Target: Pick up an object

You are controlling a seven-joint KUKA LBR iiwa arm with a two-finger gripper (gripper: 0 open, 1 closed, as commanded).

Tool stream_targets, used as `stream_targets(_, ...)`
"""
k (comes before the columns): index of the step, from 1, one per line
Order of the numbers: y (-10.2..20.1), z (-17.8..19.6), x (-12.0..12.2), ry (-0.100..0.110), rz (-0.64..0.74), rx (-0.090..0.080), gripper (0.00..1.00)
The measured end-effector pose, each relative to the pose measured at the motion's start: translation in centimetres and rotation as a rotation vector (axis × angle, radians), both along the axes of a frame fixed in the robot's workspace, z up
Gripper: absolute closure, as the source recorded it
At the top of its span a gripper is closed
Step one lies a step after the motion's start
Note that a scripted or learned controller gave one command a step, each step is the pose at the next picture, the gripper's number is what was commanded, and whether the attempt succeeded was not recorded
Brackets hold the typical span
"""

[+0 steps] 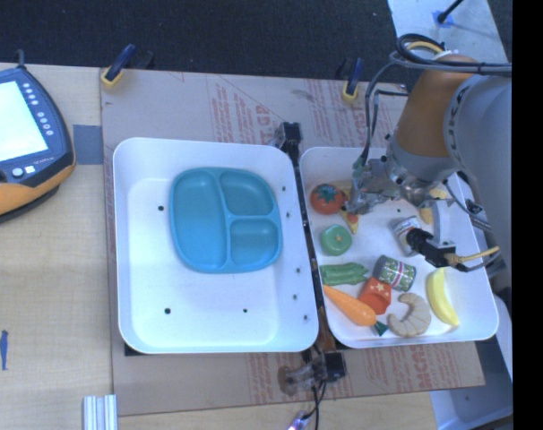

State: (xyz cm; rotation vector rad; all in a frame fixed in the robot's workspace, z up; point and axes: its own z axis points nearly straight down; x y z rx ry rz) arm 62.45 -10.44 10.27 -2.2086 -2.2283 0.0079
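Arm: the grey KUKA arm (451,124) reaches in from the right and is bent down over the back of the right bin (473,330).
Gripper: the gripper (359,197) is low in the bin, just right of the tomato (326,197). Whether it is spread or pressed together I cannot tell; the wrist and dark hardware hide the tip.
Nearest candidates: the tomato and a small yellow piece (350,217) close beside the gripper; the green round toy (336,238) sits just in front of them.
Other objects in the right bin: green pepper (343,273), carrot (349,305), red piece (375,292), green can (396,272), shrimp (410,314), banana (443,296), all near the front and well apart from the gripper.
Left bin: the left bin (142,312) bears a blue divided plate (225,219).
Progress: nothing appears lifted; every toy seems to rest on the bin floor.
Remaining: closing on one object, probably the tomato or the yellow piece, then raising it clear.
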Motion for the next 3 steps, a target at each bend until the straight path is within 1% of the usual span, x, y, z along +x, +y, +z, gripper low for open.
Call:
stream_targets(1, 0.0, 0.0, 0.0, 0.0, 0.0, 0.0, 0.0)
stream_targets(2, -0.1, 1.0, 0.0, 0.001, 0.001, 0.0, 1.0)
stream_targets(3, -0.1, 1.0, 0.0, 0.002, 0.002, 0.0, 0.0)
